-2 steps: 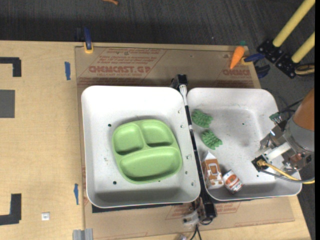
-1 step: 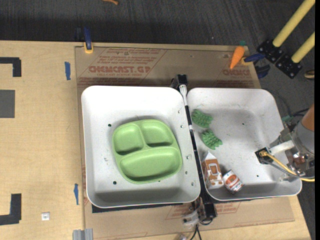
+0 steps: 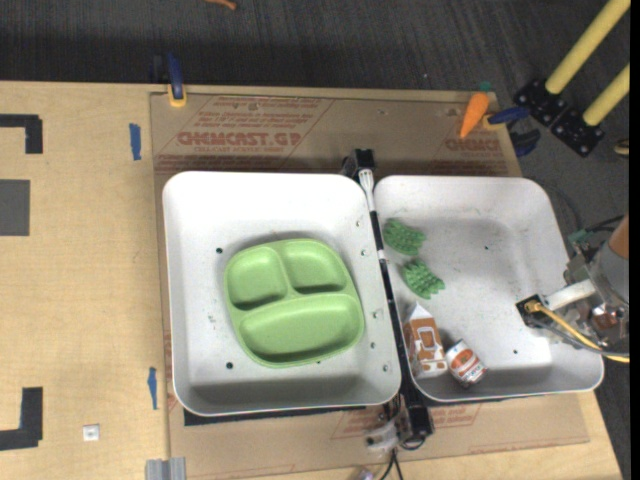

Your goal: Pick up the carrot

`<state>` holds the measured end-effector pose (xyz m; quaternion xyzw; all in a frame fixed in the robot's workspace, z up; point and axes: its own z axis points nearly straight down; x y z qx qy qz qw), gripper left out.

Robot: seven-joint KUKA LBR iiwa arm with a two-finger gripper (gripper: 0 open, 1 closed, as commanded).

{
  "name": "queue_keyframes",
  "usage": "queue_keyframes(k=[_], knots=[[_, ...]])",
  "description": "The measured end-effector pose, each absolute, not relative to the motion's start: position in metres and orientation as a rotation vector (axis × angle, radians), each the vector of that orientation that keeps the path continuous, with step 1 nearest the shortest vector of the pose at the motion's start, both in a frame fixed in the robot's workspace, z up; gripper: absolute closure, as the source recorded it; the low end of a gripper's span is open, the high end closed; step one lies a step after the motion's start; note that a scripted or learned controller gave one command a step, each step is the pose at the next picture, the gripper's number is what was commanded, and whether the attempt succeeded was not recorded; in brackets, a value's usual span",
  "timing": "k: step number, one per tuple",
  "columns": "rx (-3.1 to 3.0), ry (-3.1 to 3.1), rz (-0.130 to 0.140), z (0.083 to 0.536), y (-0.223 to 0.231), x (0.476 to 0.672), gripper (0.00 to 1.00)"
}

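The carrot (image 3: 474, 115), orange with a green top, lies on the brown board behind the right bin (image 3: 500, 203), outside it and near its back edge. My gripper (image 3: 603, 318) is at the right bin's right rim, low in the view and far from the carrot. It is partly cut off by the frame edge.
The left bin (image 3: 200, 218) holds a green divided plate (image 3: 293, 301). In the right bin lie two green pieces (image 3: 404, 236) (image 3: 423, 280), a small carton (image 3: 425, 341) and a can (image 3: 465, 362). A blue clamp (image 3: 508, 116) sits beside the carrot. Yellow poles (image 3: 590, 38) stand at the back right.
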<state>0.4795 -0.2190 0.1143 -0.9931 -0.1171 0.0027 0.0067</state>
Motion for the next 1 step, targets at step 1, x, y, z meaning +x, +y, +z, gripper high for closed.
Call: queue_keyframes(k=[1], knots=[[-3.078, -0.604, 0.004, 0.1608, -0.1319, 0.479, 1.0]])
